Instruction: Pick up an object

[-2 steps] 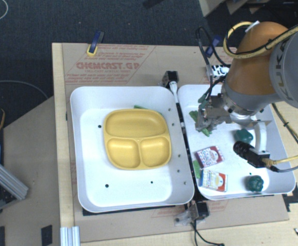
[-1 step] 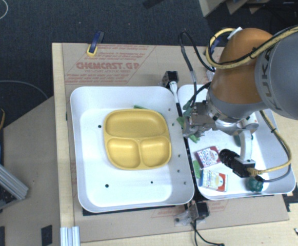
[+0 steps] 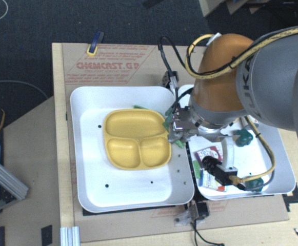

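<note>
**Status: pick not completed.**

The arm (image 3: 220, 70) reaches in from 3 o'clock. Its wrist end stands low over the wall shared by the left bin (image 3: 87, 163) and the right bin (image 3: 281, 178).

- **Position:** the jaws stand at the 3 o'clock edge of the yellow divided tray (image 3: 136, 137), which lies flat in the middle of the left bin.
- **Adjacent item:** a green item (image 3: 169, 122) shows from under the tray at that same edge, just beside the jaws.
- **Jaw state:** cannot be told, because the wrist body covers them from above. Nothing is visibly pinched or raised.
- **Right bin contents:** a teal object (image 3: 243, 137) lies toward 12 o'clock, and a red-and-white packet (image 3: 210, 152) toward 9 o'clock.

**Judgement:** the approach appears complete or nearly so. Closing, lifting and confirming the hold remain. The likely target is the green item or the tray rim, but which one cannot be determined.
</note>
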